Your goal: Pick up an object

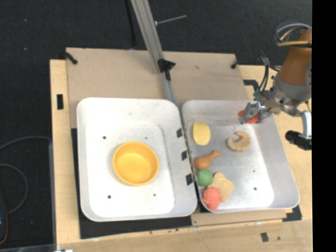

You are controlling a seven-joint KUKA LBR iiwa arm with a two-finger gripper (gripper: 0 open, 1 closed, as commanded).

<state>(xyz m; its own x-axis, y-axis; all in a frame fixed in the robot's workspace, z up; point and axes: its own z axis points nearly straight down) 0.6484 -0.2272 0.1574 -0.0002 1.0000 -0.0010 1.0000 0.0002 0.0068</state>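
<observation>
The right bin [262, 190] holds several small toy foods. A pale yellow oval piece [201, 134] lies near its left wall, with a tan curled pastry [239, 141] to its right. Lower down are an orange drumstick [205, 159], a green ball [205, 178], a red ball [211, 197] and a tan toast-shaped piece [223, 186]. My gripper [251, 113] hangs over the bin's upper right corner, above and right of the pastry. A small orange-red bit [253, 119] shows at its tip, and I cannot tell if that bit is held.
The left bin [94, 114] holds a yellow bowl [136, 163]. A grey metal pole [149, 33] slants up from between the bins. Black clips [185, 154] sit along the shared wall. Cables [286, 33] loop above the arm at the right.
</observation>
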